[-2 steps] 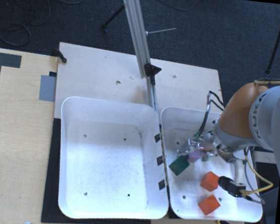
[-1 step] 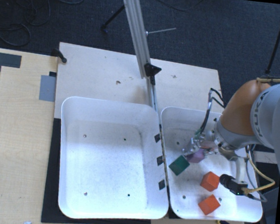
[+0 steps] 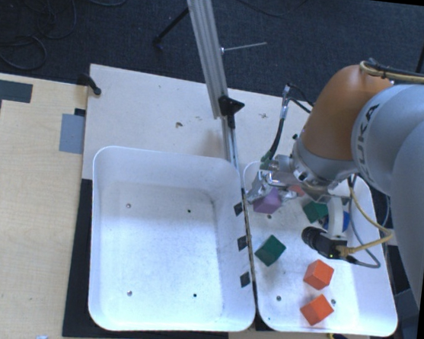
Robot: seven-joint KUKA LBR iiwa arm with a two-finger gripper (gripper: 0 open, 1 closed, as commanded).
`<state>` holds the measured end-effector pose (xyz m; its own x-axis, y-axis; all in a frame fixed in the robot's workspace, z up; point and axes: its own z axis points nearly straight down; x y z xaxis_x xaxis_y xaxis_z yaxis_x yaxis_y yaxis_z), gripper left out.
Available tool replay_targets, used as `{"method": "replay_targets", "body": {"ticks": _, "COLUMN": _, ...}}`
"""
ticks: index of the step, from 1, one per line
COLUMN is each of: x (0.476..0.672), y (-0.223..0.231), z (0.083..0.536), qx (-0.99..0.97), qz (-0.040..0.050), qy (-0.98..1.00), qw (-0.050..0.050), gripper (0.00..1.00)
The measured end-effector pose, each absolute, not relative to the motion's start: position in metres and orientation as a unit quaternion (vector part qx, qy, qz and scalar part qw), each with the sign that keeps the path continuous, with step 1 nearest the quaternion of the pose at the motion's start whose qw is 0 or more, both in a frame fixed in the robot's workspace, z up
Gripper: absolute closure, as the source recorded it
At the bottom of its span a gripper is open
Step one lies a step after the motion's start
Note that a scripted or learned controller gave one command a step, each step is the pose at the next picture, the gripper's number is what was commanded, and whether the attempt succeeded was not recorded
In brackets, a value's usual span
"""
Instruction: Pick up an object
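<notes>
Your gripper point(image 3: 269, 186) sits low over the right bin point(image 3: 377, 319), near that bin's far left corner, hard by the divider where the two bins meet. A purple block point(image 3: 268, 203) lies directly at the fingertips, on their near side, and appears to touch them or sit partly between them; whether it is actually clamped cannot be confirmed from this angle, nor can you tell whether the fingers are spread or pressed together, since the wrist housing and cabling obscure them. Treat the grasp as unverified. The block looks compact, with no clear long axis to align to, so approach direction matters less than depth and centring. If the purple block is the target, the coming move turns on a very short offset: it lies immediately below and slightly toward the camera from the fingertips, close against the bin wall, which may crowd one finger. Other candidates lie further off in the same bin: a dark green block point(image 3: 270, 250) nearer the camera, a second green block point(image 3: 315, 211) just right of the gripper, partly hidden by the wrist, and two orange blocks point(image 3: 319, 275) point(image 3: 317, 309) toward the near right corner. The left bin point(image 3: 97, 296) holds nothing graspable. Legible writing: part of the maker's lettering, "KUKA", on the grey arm point(image 3: 388, 140); no other labels can be read.
</notes>
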<state>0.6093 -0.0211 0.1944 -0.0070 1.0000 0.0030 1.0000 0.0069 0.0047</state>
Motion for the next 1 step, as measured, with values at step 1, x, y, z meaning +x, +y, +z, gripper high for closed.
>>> {"method": "replay_targets", "body": {"ticks": 1, "x": 0.6402, "y": -0.0199, "z": 0.1898, "qx": 0.706, "qz": -0.0003, "qy": 0.709, "qw": 0.000, "gripper": 1.00}}
